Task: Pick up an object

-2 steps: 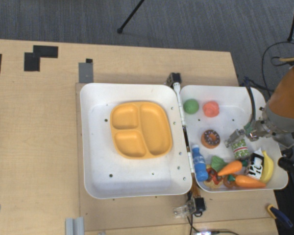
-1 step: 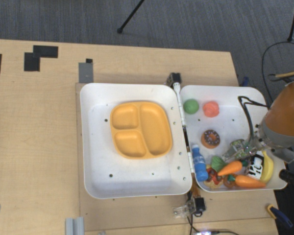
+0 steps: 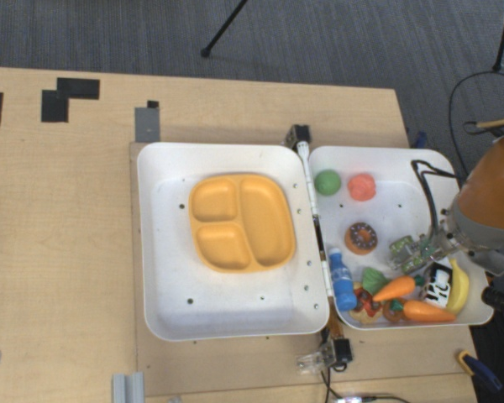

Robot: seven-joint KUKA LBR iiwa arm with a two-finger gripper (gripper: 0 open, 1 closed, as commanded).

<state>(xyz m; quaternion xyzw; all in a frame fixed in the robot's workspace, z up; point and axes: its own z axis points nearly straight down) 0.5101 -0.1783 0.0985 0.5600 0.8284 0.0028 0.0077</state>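
Hovering low over the right bin (image 3: pixel 386 162), the pincer (image 3: pixel 413 254) sits above the toy pile near a carrot (image 3: pixel 393 289) and banana (image 3: pixel 459 286); whether it grips anything, I cannot tell. Nothing visibly lifted; pickup apparently not done.

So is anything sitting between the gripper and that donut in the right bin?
Nothing visible. The gripper hangs over the right bin, just right of the donut, with bare white floor between them. The carrots and green block lie nearer the front edge, off that line.
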